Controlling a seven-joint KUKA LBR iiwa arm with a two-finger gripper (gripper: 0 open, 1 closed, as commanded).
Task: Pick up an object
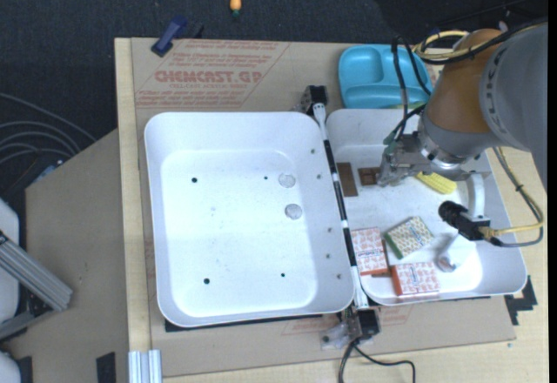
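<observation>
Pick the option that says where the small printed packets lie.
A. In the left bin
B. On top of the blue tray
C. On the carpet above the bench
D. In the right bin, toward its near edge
D: the printed packets lie clustered in the right bin near its front edge, below the arm.

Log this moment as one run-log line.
arm: low over right bin | gripper: near brown block, grasp unclear | left bin: two small discs | lifted: nothing seen
</observation>
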